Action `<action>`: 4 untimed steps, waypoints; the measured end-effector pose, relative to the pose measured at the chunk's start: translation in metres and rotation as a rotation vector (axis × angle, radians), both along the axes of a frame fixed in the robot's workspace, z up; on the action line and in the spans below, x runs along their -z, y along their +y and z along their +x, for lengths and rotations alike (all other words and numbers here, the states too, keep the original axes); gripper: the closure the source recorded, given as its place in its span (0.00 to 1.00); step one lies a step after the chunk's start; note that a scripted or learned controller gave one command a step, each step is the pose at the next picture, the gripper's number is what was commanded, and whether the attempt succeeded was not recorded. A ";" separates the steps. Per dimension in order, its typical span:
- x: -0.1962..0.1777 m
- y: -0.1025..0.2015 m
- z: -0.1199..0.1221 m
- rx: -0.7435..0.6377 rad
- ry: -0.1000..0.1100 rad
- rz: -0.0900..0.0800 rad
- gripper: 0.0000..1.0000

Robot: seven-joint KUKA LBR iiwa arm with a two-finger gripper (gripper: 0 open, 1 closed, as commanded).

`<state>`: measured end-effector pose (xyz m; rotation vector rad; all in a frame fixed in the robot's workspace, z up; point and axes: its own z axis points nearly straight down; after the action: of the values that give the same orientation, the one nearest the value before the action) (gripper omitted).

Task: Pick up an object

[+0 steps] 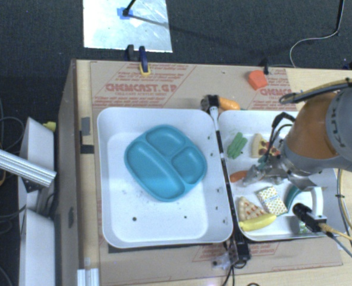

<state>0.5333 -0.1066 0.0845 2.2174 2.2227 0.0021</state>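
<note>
The gripper (pixel 261 173), its grip state impossible to tell, hangs low in the right bin (pixel 247 121) just above a small orange piece (pixel 238 176); crowded neighbouring toys could deflect a grasp.

blue divided plate (pixel 166 161), white bins (pixel 119 219), green toy (pixel 236 144), yellow banana (pixel 258 222)

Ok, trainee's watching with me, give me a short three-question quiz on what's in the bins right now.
1. True or false: the blue divided plate lies in the left bin.
2. Which bin is the tool over: A) left, B) right?
3. Fill in: the yellow banana lies near the right bin's ____ edge.

Key: 1 true; 2 B; 3 bottom (nearest the camera).
</note>
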 end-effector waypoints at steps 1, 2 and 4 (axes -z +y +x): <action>0.000 -0.033 0.051 0.000 -0.001 -0.001 0.00; -0.001 -0.011 0.117 -0.002 -0.001 0.000 0.00; -0.005 0.009 0.131 0.000 0.019 -0.008 0.00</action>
<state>0.6645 -0.0974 0.0899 2.2225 2.2277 -0.0281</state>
